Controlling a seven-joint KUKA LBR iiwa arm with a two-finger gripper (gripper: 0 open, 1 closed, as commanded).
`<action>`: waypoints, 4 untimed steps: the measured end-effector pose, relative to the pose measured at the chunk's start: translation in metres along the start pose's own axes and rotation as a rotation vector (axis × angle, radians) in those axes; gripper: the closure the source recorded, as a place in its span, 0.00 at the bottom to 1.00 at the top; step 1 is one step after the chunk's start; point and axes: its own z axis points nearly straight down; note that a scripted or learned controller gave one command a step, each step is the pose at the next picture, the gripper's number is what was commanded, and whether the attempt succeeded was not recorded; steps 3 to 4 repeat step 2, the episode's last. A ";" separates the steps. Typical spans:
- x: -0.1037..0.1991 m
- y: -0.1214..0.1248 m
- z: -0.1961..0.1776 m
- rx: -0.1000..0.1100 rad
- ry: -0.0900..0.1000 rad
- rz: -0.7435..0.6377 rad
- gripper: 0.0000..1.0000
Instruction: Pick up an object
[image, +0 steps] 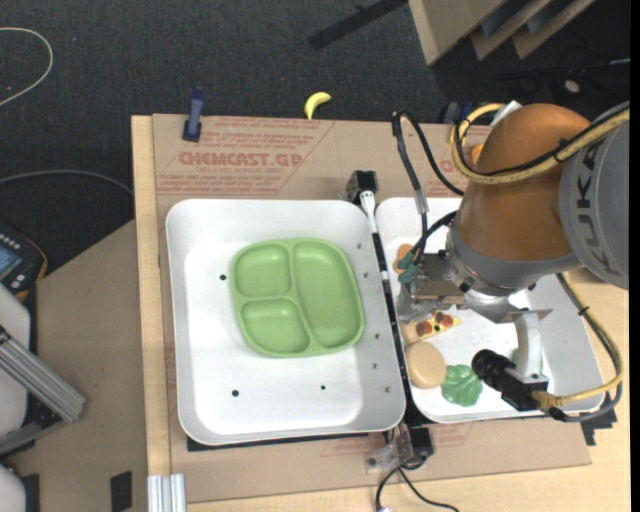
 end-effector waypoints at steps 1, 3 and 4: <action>0.000 -0.001 -0.135 -0.024 -0.001 0.002 1.00; 0.016 -0.001 -0.082 -0.004 -0.002 0.004 1.00; 0.016 -0.001 -0.082 -0.004 -0.002 0.004 1.00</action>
